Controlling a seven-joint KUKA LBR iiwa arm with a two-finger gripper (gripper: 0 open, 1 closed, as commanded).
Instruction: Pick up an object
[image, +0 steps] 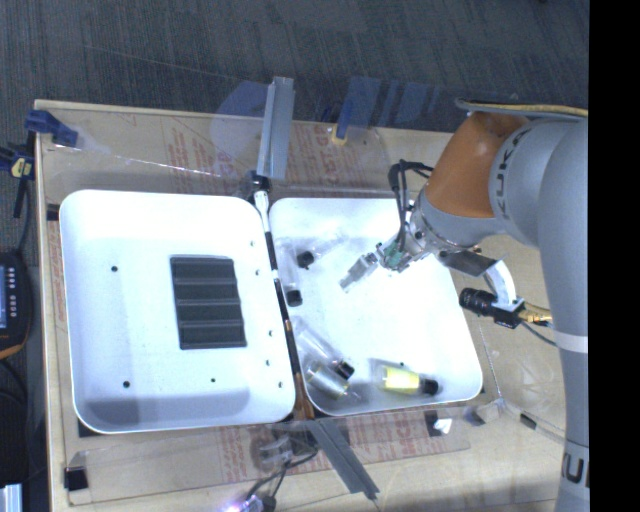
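Camera view: left bin (100, 300), smooth white plastic, holds a ribbed black rectangular tray (208, 301). Right bin (455, 340): yellow tube with black cap (408, 380) near front wall, clear glossy bottle (325, 368) front-left, small black pieces. My gripper (358, 270) hangs over right bin's middle; opening cannot be told. Bench of pale wood.

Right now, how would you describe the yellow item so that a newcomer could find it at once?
Start at the right-hand white bin, the one the arm reaches over, and go to its near edge. The yellow item lies there on its side, a small yellow tube with a black cap at its right end. The clear item to its left is transparent; this alone is yellow.
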